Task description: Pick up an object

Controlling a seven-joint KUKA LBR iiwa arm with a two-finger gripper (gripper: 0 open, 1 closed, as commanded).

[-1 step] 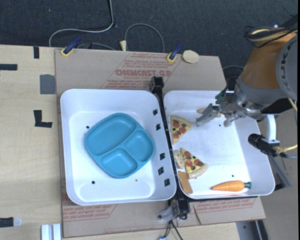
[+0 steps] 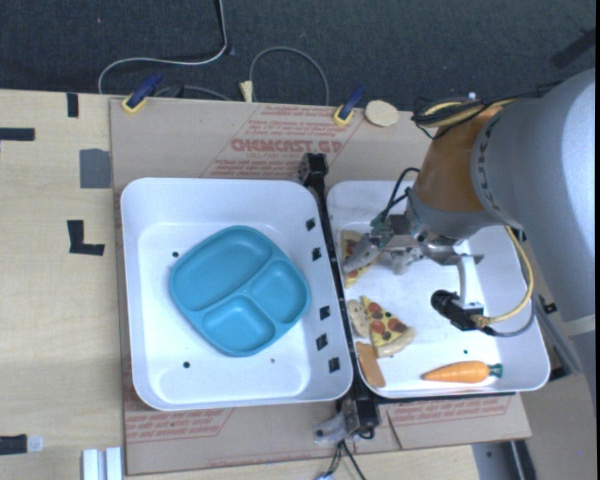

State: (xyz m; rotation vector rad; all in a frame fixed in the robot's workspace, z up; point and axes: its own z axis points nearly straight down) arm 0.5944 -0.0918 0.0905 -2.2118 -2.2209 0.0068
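My gripper is low in the right bin, near its left wall, with the grey and orange arm coming in from the right. Its two fingers stand apart, so it is open, and nothing shows between them. A small tan and red food toy lies just left of the left finger, touching or nearly touching it. A pizza slice toy lies in front of the gripper. An orange carrot rests by the bin's front wall.
The left bin holds a blue divided plate. A flat brown piece lies at the right bin's front left corner. A black cable loops from the wrist over the right bin. The divider between the bins is close to the gripper.
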